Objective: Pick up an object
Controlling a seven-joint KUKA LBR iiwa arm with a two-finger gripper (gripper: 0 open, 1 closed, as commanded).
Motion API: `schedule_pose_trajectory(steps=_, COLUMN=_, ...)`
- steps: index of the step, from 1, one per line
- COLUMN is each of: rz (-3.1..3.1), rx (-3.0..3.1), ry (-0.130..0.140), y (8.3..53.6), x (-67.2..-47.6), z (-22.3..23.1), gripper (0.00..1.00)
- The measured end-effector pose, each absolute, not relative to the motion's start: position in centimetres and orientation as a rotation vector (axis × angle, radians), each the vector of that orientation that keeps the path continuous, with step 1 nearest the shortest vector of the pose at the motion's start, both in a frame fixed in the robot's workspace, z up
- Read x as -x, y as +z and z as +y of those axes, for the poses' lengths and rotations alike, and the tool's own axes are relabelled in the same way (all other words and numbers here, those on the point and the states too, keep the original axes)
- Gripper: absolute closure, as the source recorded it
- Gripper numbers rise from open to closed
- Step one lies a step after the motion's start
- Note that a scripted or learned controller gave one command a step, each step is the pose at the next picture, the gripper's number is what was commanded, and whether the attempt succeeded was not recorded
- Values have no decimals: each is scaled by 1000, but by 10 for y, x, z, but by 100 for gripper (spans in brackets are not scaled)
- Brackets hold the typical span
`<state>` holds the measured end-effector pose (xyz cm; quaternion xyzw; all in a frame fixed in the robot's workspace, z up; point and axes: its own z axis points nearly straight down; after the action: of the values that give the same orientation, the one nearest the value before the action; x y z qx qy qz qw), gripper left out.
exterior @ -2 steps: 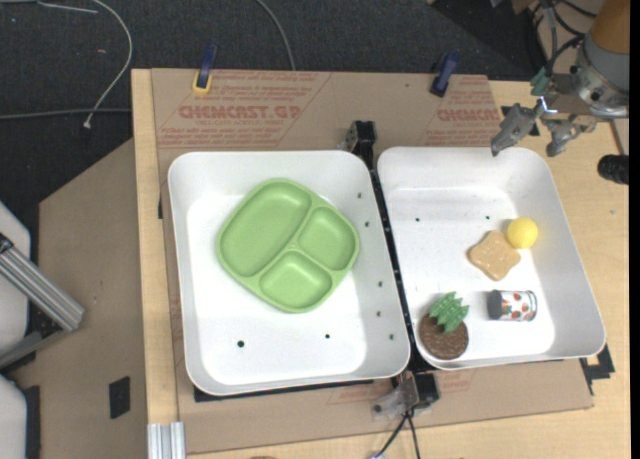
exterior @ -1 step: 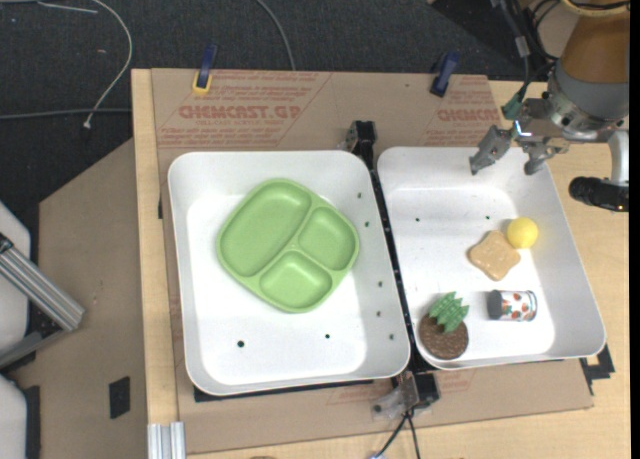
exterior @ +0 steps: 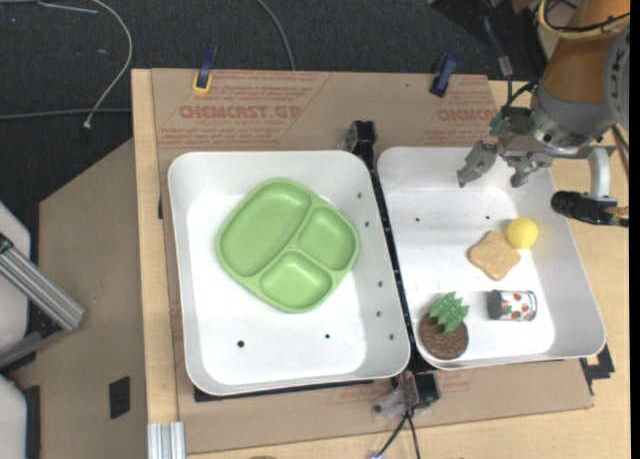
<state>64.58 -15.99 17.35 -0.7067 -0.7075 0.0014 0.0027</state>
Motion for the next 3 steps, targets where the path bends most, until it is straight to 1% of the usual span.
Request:
schedule_pose_trajectory(steps=1, rz=-2219, rx=2218, ry=4, y=113, x=-648, z=-165, gripper=0)
schedule_pose_trajectory(steps=2, rz=-2223, rx=2222, ry=-3, y=128, x=-650, z=-165, gripper=100)
schedule_pose_trajectory(steps=3, rz=-2226, rx=2224, ry=-5, y=183, x=-662, z=-167, gripper=100)
